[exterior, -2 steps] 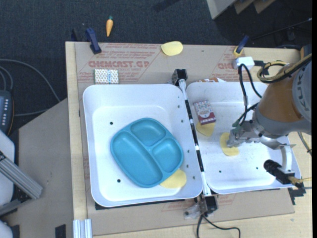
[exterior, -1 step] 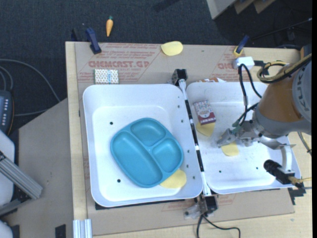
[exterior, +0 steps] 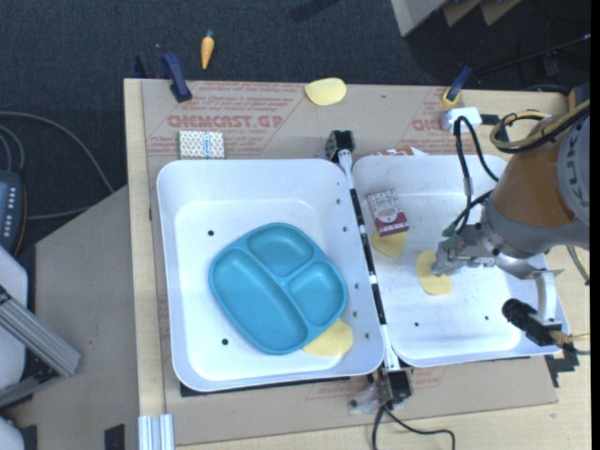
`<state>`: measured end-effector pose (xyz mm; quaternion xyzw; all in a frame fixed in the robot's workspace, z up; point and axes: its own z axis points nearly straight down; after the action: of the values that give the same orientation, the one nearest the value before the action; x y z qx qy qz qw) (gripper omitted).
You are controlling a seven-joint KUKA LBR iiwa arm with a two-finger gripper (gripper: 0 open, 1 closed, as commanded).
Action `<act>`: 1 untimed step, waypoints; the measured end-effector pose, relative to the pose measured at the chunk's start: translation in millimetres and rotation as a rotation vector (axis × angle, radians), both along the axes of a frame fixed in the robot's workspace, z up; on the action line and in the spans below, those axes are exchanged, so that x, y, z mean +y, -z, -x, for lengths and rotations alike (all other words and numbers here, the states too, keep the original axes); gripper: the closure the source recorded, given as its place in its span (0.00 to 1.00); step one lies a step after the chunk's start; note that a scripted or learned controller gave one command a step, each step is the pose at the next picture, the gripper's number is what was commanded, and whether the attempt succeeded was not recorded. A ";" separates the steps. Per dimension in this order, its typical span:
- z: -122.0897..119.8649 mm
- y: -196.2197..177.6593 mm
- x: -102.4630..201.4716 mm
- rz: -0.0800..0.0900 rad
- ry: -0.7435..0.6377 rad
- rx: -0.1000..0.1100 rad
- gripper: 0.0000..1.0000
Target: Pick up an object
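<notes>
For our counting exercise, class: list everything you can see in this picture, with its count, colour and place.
Bins: two, white, side by side on the bench.
Divided plate: one, blue, left bin.
Yellow pieces: four; one beside the plate, two in the right bin, one on the bench above.
Small carton: one, red and white, right bin.
Patterned packet: one, pale, bench above the left bin.
Gripper: one, grey, over the right bin.
</notes>
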<state>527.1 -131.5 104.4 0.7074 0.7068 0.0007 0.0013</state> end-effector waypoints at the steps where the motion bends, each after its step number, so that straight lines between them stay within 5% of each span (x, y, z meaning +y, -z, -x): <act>1: 0.1 0.2 0.0 0.000 0.000 0.000 0.00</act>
<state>526.9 -131.5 104.2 0.7076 0.7066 0.0006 0.0010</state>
